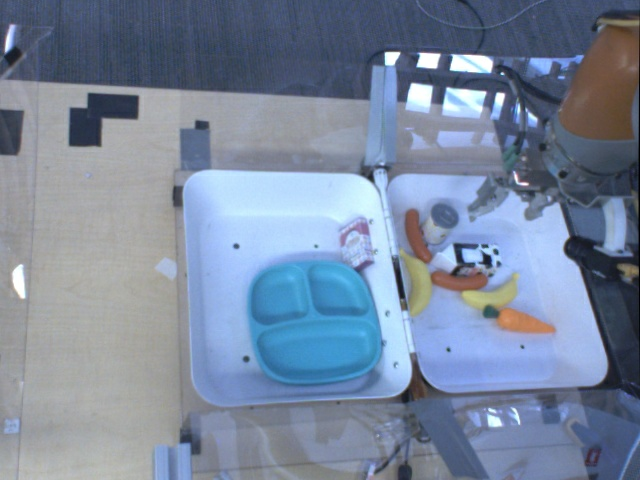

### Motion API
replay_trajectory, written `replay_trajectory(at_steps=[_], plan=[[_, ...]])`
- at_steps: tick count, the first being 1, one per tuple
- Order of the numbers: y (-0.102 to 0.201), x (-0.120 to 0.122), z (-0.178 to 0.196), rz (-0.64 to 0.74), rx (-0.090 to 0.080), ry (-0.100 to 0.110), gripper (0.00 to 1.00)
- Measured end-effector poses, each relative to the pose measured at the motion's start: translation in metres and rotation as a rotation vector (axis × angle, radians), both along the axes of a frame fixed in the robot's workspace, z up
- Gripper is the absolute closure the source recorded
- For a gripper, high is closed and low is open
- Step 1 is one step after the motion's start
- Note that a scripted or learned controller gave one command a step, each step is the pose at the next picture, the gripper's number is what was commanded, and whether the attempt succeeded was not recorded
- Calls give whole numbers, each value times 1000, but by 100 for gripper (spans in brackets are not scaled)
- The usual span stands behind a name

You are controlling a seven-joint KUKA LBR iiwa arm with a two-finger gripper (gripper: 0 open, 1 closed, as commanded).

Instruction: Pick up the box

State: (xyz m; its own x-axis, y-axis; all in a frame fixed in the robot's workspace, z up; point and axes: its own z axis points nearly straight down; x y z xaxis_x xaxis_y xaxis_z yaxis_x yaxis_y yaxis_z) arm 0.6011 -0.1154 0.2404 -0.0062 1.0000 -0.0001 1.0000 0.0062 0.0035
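The small black-and-white carton box (476, 258) lies mid-way in the right white plastic bin (570, 363) among toy sausages and bananas, while the gripper (510, 198) hovers just beyond it, jaws spread and empty, seemingly lined up for descent.

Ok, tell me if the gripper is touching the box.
Apart. The camera view shows the gripper above the right bin's far side, with bare white bin floor between it and the box.
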Motion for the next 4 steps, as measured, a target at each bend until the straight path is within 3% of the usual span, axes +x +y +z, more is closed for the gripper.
replay_trajectory(at_steps=[1, 2, 3, 4], plan=[[-68, 23, -124, 216, -4, -8, 0], [-67, 25, -113, 218, -5, -14, 100], [-67, 25, -113, 218, -5, -13, 0], [-90, 23, -79, -45, -2, -3, 0]])
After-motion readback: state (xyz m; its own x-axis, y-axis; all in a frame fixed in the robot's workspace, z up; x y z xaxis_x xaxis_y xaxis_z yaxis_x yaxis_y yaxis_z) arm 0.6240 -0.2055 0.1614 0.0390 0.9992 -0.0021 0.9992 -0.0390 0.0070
